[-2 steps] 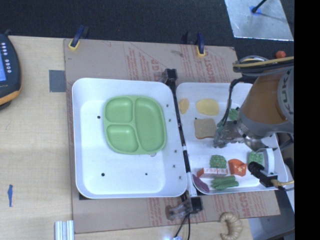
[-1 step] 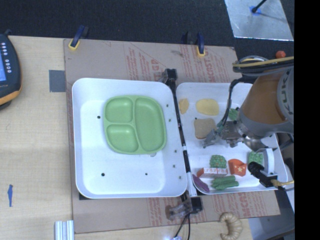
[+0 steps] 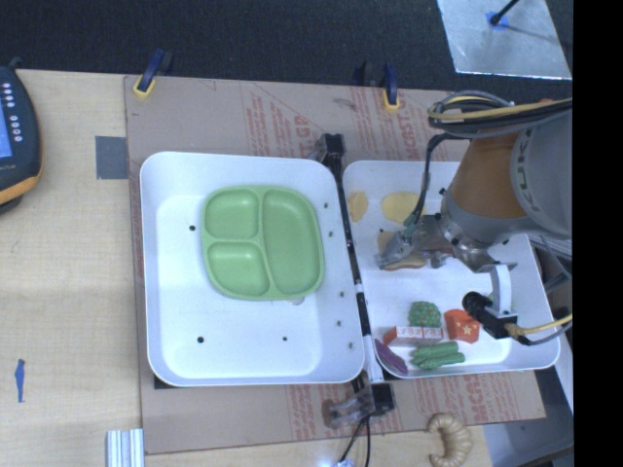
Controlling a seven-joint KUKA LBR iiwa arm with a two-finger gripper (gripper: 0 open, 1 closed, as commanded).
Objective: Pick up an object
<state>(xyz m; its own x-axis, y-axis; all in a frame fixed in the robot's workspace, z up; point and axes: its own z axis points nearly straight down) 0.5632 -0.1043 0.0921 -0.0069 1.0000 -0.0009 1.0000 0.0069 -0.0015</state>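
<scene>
Robot arm reaching down into the right-hand bin, with no object lifted yet.

The grey arm with its orange band [image 3: 487, 178] enters from the right of the frame, and its gripper [image 3: 401, 248] sits low in the upper middle of the right bin [image 3: 545, 358], over a brownish item [image 3: 421, 257] that may be a candidate for picking. The view is too blurred to tell the pincer's state or whether anything sits in it. Lower in that bin lie a green broccoli-like piece [image 3: 423, 312], a red block [image 3: 462, 326], a green pod [image 3: 437, 356] and a purple piece [image 3: 390, 358], all resting on the floor. Two pale yellow discs [image 3: 400, 205] lie near the top. The left bin [image 3: 165, 348] holds a green divided plate [image 3: 263, 242]. The pick appears to be at the grasp stage; lifting remains.
</scene>
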